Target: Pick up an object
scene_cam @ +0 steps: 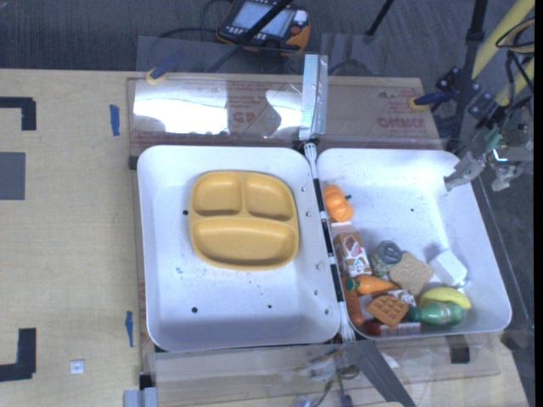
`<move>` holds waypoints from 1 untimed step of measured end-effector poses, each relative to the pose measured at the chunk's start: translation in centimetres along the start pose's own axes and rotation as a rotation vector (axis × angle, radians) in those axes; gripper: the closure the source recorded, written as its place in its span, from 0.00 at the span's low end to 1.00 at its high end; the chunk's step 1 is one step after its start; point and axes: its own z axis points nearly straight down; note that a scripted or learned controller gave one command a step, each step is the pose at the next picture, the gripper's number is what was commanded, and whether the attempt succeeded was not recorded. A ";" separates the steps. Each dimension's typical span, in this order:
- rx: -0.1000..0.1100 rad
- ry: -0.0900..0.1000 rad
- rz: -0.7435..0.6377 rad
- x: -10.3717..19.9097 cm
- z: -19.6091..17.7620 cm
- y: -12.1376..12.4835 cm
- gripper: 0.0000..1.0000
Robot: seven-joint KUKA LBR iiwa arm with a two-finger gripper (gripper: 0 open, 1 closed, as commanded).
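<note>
The right bin (407,185) holds a pile of toy food along its left and near sides. An orange fruit (337,203) lies by the divider, with a brown packet (350,255) and a carrot (373,284) below it. Nearer the front are a waffle (389,310), a tan cracker (411,272), a grey round piece (389,253), a white block (447,267), a yellow banana (445,296) and a green vegetable (437,314). My gripper (469,170) hovers at the bin's far right rim, away from the pile, with nothing seen in it.
A yellow divided plate (244,219) lies in the left bin (170,295). A metal divider (312,100) stands behind the bins. Cables and stands crowd the right side beyond the bench.
</note>
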 end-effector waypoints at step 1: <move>-0.002 -0.002 -0.009 2.0 7.3 -4.4 0.00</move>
